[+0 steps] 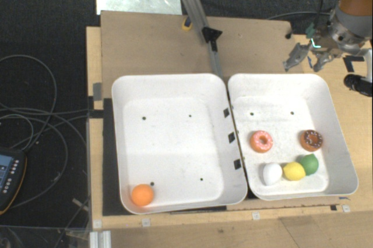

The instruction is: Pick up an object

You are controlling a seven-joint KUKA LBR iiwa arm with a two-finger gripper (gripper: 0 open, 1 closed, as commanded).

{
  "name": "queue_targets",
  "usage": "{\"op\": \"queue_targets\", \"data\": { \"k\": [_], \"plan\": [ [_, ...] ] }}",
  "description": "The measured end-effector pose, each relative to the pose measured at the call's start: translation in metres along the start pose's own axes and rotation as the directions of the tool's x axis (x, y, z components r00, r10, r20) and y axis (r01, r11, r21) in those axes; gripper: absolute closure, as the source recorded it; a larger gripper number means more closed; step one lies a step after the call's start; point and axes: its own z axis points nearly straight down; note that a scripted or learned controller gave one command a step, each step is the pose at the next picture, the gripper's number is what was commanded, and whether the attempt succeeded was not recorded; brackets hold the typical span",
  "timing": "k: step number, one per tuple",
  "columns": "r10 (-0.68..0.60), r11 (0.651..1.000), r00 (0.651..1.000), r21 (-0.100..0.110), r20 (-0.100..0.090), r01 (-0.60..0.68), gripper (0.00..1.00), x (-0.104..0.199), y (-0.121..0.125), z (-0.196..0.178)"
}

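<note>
Looking for brands or labels turned up no legible writing on the bins, the objects or the arm. The end effector [308, 58] hung above the counter [250, 43] just beyond the far rim of the right bin [280, 89], its two fingers spread apart with nothing between them. All candidate objects lay well apart from it, toward the near side. In the right bin a pink-frosted donut [261, 141] and a chocolate donut [312, 140] sat side by side with a gap between them; nearer the front wall a white ball [271, 173], a yellow lemon-like piece [294, 171] and a green piece [310, 163] touched in a row. An orange ball [142, 195] rested in the left bin's [169, 124] near-left corner. The arm's upper part was cut off at the frame's edge, and the green piece was partly hidden behind the yellow one.
</note>
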Motion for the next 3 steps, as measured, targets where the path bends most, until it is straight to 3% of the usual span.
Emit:
{"op": "queue_targets", "data": {
  "k": [1, 3],
  "plan": [
    [-0.002, 1.0, 1.0, -0.003, 0.002, 0.002, 0.0, 0.0, 0.001, -0.003],
    [0.0, 1.0, 1.0, 0.0, 0.0, 0.0, 0.0, 0.002, 0.002, 0.086]
  ]
}}
